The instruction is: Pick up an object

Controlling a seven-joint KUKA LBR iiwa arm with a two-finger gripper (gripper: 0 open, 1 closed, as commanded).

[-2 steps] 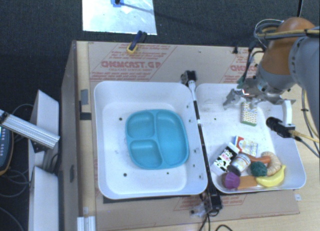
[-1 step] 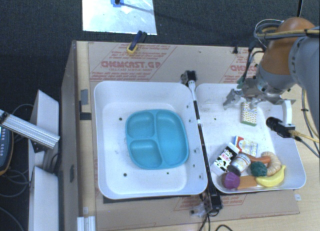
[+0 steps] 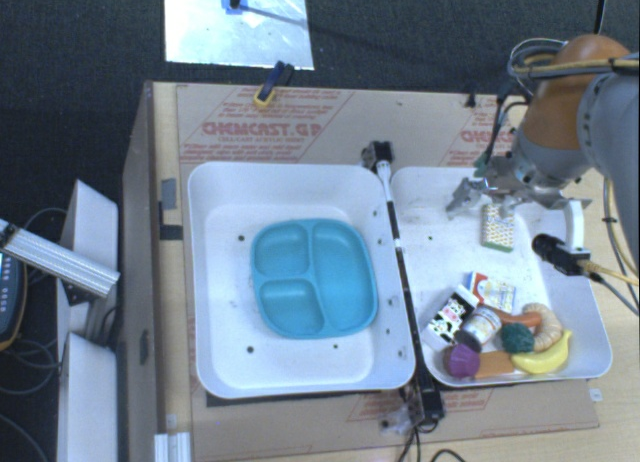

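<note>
Right now the grey two-finger gripper [image 3: 492, 194] sits low over the upper part of the right-hand shallow white bin [image 3: 430, 200], below the arm's orange band. From this slanted overhead view I cannot tell whether the tool is spread or pressed together, and nothing can be seen pinched in it.

Just below the gripper, close to or touching its tip, is a small pale rectangular packet with a green dotted face [image 3: 497, 227]. It appears to lie on the bin floor rather than hang from the tool, though the contact itself is unclear.

Further off, in the bin's lower corner, the other candidates are heaped together: a black-and-white patterned box [image 3: 451, 319], a small silver can [image 3: 483, 326], a purple ball [image 3: 462, 360] and a yellow toy banana [image 3: 546, 353], all touching or nearly so. The left-hand white bin [image 3: 225, 200] bears a light-blue sectioned plastic plate [image 3: 313, 278], well apart from the arm.

Judging by this, the step in hand is the approach or the grasp on the dotted packet, the lone item and so the easiest. The next move would call for closing squarely across the packet's narrow sides, then lifting straight up. A flat, thin packet may slip out or get pushed along the floor.
</note>
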